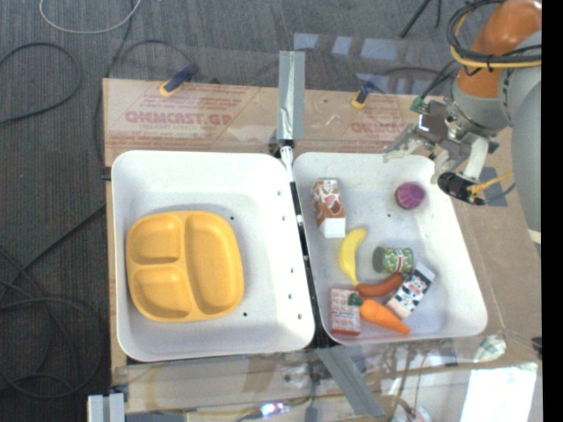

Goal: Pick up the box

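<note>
Grey metal and dark fittings make up the gripper [444,152], which hangs over the far right corner of the right bin [457,236], nothing between its fingers; whether they stand wide or narrow I cannot tell from this slant. Nearest to it inside the bin lies a purple round thing [410,195], just left of and below the tool. Farther out, against the bin's left wall, lies the box [329,207], a small carton printed red and brown with a white end, lengthwise along that wall. By its look it is light, stiff card, fairly smooth, likely to slide or tip if nudged and to dent under a hard squeeze; the sound hold would be across its narrow width near the middle, fingers straddling the long sides. A yellow banana [352,253] sits just beside its white end, so a descent there would be crowded. Other cartons lie toward the bin's near edge: a red packet [344,311] and a black-and-white one [411,292], with a green can [393,259], a sausage [380,285] and a carrot [383,316] between them. The arm [501,42] comes in from the right, orange band high, wrist bent downward, well apart from the box.
</note>
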